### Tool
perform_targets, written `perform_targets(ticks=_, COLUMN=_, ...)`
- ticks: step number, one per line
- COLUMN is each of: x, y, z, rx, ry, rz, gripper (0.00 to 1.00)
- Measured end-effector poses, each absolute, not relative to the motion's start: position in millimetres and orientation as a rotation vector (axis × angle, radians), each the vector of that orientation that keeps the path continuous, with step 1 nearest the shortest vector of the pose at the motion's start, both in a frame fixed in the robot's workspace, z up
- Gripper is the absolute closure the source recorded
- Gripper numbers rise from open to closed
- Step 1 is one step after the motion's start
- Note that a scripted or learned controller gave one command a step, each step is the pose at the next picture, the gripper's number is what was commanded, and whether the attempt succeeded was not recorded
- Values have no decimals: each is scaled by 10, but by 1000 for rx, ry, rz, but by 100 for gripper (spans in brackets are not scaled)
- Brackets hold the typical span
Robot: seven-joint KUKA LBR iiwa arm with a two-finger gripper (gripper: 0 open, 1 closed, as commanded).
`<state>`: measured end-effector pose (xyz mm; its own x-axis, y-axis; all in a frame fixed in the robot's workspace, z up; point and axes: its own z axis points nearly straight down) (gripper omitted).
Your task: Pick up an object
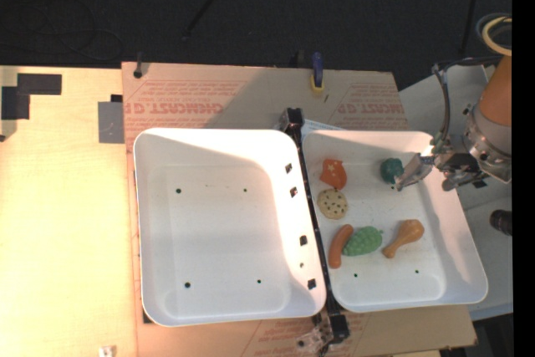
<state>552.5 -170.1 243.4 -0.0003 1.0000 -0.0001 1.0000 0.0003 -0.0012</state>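
A: What's in the bins?

B: The right bin (451, 280) holds an orange toy (333, 173), a spotted cookie (333, 203), a carrot (339, 246), a green leafy piece (364, 242), a drumstick (403, 237) and a teal object (391, 170) near its far right side.

A: The left bin (167, 297)?

B: Just its white floor.

A: And the gripper (435, 173)?

B: Over the right bin's far right edge, fingers spread apart, holding nothing; one fingertip (410, 174) is just beside the teal object.

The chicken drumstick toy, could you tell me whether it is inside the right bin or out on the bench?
Inside. The drumstick lies flat on the right bin's white floor, right of the green toy, within the rim.
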Motion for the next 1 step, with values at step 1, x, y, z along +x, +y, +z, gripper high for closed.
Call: perform_targets(ticks=1, x=6022, y=-2094, z=4117, rx=-2231, ry=-2238, rz=-10, gripper=0)
